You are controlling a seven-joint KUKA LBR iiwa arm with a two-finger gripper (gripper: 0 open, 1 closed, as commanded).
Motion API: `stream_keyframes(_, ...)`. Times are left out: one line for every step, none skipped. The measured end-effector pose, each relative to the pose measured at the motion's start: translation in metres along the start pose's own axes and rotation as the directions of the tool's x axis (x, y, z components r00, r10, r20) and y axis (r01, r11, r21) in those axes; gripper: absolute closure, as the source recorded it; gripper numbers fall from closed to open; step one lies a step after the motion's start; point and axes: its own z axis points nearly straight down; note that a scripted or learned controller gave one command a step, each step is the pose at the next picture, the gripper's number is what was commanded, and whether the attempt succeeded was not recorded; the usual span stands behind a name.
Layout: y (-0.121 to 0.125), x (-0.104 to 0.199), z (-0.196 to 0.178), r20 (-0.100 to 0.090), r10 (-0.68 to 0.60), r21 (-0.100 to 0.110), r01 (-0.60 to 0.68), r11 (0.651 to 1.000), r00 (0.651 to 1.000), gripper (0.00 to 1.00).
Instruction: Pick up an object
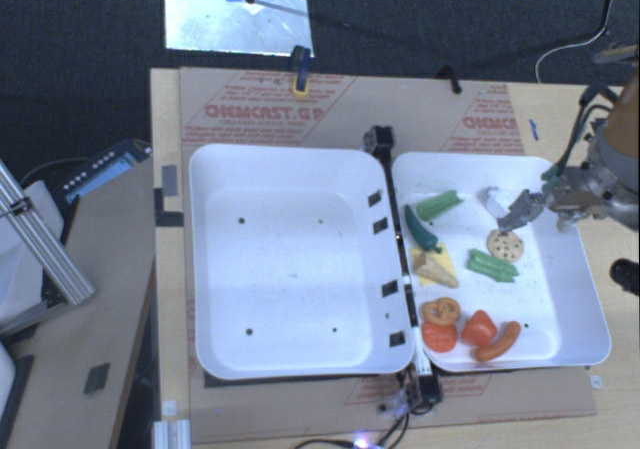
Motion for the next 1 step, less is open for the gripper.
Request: stream_keyframes(0.0512, 0.1563, -0.0766, -0.006, -0.019, -0.011, 0.019, 1.000, 1.000, 0.00)
